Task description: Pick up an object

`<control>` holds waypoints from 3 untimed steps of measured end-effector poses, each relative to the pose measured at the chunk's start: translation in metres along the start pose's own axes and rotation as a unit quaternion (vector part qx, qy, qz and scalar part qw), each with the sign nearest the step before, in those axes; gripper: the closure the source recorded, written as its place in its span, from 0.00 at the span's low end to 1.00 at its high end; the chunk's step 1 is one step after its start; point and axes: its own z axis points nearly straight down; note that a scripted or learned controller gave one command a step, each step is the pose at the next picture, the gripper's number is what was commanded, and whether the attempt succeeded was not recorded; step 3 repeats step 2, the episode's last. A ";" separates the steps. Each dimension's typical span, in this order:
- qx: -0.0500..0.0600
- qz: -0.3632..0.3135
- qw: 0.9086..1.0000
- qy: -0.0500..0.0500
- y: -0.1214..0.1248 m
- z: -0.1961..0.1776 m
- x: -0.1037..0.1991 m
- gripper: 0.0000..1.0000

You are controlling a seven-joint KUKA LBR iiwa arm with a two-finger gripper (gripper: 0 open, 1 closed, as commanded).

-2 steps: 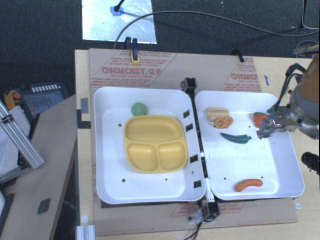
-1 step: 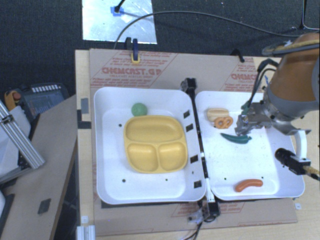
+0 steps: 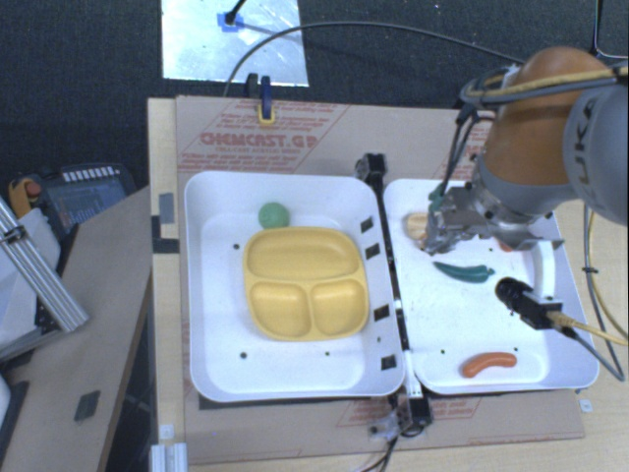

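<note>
Camera view: we cannot tell the tool's opening; at its 11 o'clock a tan rounded piece, at 5 o'clock a dark-green curved plastic pepper. Descending between them risks missing both.

Two white bins, one yellow tray, green ball, green pepper, orange sausage.

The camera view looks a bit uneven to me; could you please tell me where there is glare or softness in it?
In the camera view, the foil sheet behind the bench glares brightly; the white bins look evenly lit with faint shadows; the arm's orange band is soft-edged; the gripper area is dark and blurry.
</note>
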 end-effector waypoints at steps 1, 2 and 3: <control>0.001 0.000 1.000 0.000 0.018 0.015 0.054 1.00; 0.001 0.000 1.000 0.000 0.036 0.027 0.110 1.00; 0.001 0.000 1.000 0.000 0.036 0.027 0.110 1.00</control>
